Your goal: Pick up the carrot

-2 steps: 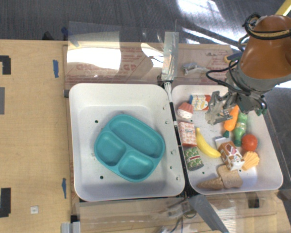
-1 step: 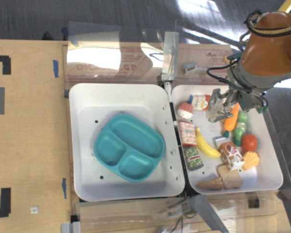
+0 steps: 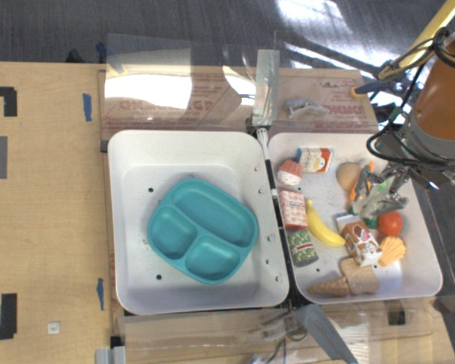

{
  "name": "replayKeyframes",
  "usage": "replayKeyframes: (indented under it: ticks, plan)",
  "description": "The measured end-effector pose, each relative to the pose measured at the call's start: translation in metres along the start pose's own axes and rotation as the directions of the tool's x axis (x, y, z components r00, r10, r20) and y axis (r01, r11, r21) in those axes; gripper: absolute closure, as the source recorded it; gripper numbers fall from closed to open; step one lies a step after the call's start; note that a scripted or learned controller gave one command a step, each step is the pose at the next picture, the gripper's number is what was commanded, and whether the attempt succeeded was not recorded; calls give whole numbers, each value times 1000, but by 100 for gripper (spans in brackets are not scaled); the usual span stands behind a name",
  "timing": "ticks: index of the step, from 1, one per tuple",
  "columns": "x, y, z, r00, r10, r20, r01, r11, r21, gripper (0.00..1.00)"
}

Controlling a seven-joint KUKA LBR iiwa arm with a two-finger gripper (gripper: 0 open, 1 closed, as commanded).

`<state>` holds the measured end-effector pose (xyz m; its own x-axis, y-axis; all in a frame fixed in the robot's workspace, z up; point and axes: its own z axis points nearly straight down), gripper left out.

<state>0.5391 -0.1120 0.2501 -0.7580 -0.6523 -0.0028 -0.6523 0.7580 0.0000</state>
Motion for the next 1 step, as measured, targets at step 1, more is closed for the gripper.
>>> replayKeyframes:
  ticks: [1]
  plan:
    - [-31,-12,132,979,-204,5,204,979,5,100]
